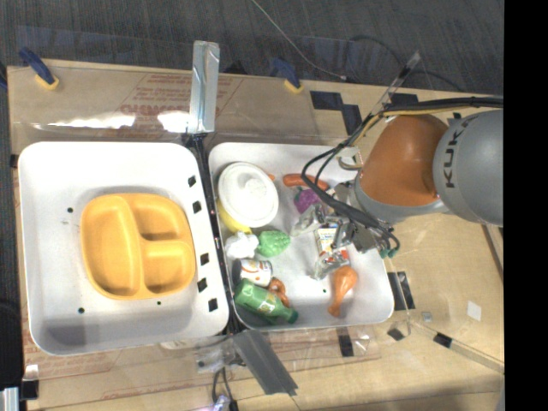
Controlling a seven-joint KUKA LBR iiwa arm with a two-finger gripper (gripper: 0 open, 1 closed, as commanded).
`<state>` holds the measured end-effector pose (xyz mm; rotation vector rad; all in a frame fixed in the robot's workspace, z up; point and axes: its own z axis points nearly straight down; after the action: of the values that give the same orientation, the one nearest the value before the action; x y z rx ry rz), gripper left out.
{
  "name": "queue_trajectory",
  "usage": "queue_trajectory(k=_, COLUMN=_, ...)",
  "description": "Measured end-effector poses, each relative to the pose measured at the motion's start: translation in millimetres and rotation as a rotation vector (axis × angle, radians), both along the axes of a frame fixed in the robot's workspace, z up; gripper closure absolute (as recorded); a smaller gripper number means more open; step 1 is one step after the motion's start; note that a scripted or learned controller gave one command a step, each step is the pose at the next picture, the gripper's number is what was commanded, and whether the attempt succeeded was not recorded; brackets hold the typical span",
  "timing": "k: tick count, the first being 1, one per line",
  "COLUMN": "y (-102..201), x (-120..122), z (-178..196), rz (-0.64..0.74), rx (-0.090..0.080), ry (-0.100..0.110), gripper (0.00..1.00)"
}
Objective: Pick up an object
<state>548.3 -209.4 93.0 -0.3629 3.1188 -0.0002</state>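
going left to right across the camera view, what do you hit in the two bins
yellow divided tray → white round lid → light green toy → purple piece → gripper → orange carrot toy

Two bins are set side by side on the bench (103, 88). In the left bin (43, 229) a divided tray (137, 245) is placed near the middle. In the right bin (257, 154) a lidded bowl (248, 193) is found at the far left corner, with a toy carrot (342, 287) near the front right corner and a bottle (265, 305) laid along the front edge at the left. The gripper (330, 238) is lowered over the right bin's middle, just behind the carrot.
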Motion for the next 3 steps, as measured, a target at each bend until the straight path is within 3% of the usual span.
queue_trajectory(k=1, y=2.2, x=-12.6, z=-0.4, rz=0.046, rx=0.000, ry=0.001, gripper=0.00)
queue_trajectory(k=2, y=3.9, x=-10.3, z=10.7, rz=0.053, rx=-0.001, ry=-0.002, gripper=1.00)
queue_trajectory(k=3, y=1.4, x=31.4, z=46.2, rz=0.216, rx=-0.001, ry=-0.002, gripper=1.00)
